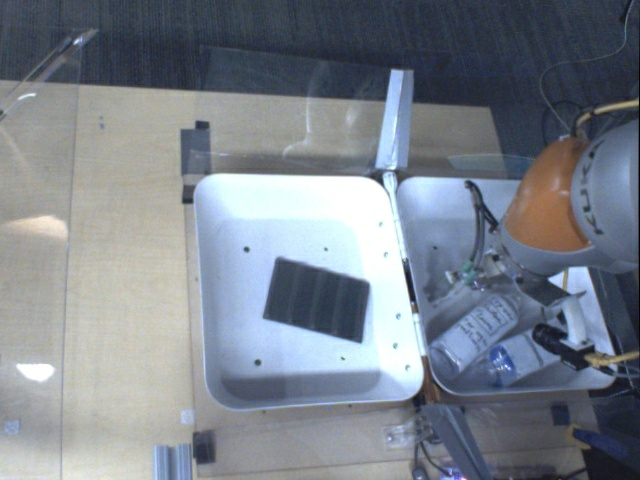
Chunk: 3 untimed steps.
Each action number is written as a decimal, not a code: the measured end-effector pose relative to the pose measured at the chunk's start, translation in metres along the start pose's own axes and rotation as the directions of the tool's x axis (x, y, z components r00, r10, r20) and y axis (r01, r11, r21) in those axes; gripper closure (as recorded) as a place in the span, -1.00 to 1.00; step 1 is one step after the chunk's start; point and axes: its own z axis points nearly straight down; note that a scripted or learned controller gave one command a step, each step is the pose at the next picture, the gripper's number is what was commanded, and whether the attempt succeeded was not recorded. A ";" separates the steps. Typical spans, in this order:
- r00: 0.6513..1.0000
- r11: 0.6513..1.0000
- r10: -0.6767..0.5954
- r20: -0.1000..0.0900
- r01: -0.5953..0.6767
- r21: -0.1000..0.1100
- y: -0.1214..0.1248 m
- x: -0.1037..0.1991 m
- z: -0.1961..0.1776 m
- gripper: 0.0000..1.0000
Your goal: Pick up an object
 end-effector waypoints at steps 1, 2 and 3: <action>0.988 0.988 0.153 0.001 -0.153 0.000 0.058 -0.018 0.001 -1.00; 0.990 0.990 0.144 0.002 -0.144 -0.006 0.061 -0.016 -0.011 1.00; 0.954 0.954 0.301 0.002 -0.301 0.001 0.069 -0.013 0.001 1.00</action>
